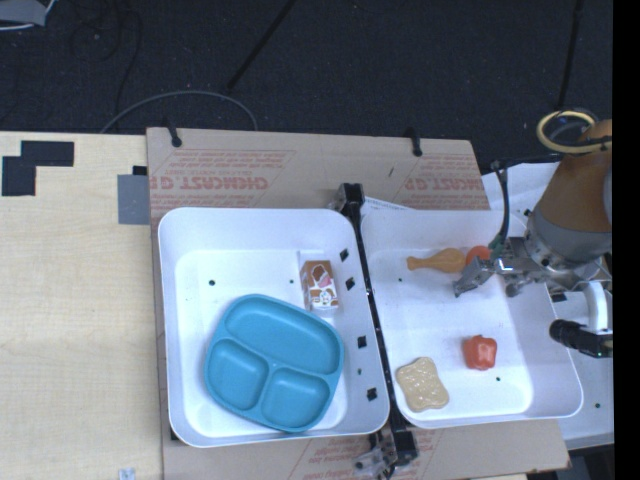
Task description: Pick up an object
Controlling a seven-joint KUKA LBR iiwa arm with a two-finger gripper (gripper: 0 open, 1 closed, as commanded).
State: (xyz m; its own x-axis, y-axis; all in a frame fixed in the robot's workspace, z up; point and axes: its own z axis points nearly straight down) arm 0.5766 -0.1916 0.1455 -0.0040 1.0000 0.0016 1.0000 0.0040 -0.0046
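Approach step: grey metal pincer (487,271) low in right white bin (560,398), touching tan plastic drumstick (438,261); grip state impossible to tell. Next needs firm closure, then lift.

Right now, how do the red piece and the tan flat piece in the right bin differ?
The red piece is small, chunky and bright; the tan flat piece is larger, flatter and pale beige. The red piece lies nearer the hand, while the tan one lies by the bin's front-left corner. Both rest loose on the right bin floor.
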